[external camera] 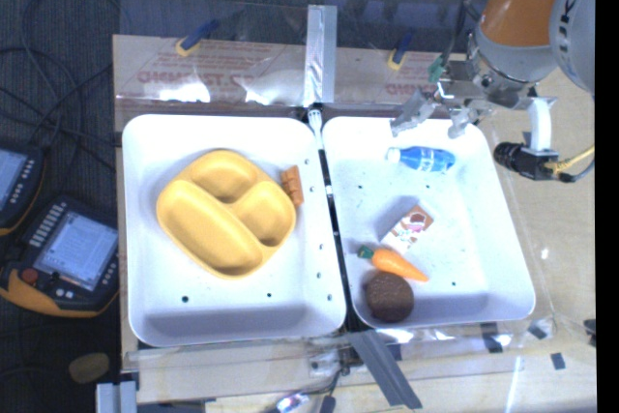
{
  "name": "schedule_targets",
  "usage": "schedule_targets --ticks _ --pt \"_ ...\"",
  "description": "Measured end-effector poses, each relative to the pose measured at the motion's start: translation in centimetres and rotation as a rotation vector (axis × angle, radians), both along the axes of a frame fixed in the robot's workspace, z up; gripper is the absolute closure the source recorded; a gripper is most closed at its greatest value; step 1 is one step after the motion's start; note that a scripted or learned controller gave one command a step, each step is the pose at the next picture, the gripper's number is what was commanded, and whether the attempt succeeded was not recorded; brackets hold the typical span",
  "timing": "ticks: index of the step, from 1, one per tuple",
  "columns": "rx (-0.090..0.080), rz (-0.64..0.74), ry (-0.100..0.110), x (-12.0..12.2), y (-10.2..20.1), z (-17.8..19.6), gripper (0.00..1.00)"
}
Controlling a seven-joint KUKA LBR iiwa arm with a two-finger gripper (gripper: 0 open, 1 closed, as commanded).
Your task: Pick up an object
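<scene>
- While no single object is picked out, the right bin (503, 237) holds four candidates: a blue bottle (423, 159) lying on its side near the far wall, a small white carton (407, 230) with a red-brown picture near the middle, an orange toy carrot (394, 263) with a green top just in front of it, and a dark brown ball (389, 296) at the near edge, touching the carrot's underside.
- Above the far rim of that bin hangs the gripper (434, 114), its two fingers spread apart with nothing between them; the bottle lies just below and apart from the fingertips.
- Across the divider, the left bin (145, 285) carries a large yellow divided dish (226, 210) and a small orange piece (292, 186) against its right wall.
- Beyond the bench's left edge sits a handheld control pendant (58, 251) with cables.
</scene>
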State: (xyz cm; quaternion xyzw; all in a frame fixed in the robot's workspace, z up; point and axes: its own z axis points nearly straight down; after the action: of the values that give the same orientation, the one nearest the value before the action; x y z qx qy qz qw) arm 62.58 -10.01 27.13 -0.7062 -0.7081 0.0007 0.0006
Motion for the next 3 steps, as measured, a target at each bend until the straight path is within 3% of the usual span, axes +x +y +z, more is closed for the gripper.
schedule_targets --ticks 1,2,3 --pt "0.0 0.057 0.001 -2.5 3.8 -8.9 0.0" --pt "0.002 0.449 0.0 -10.2 -2.9 -12.7 0.0" --pt "-0.025 0.335 -0.049 -11.2 -1.7 -15.7 0.0"
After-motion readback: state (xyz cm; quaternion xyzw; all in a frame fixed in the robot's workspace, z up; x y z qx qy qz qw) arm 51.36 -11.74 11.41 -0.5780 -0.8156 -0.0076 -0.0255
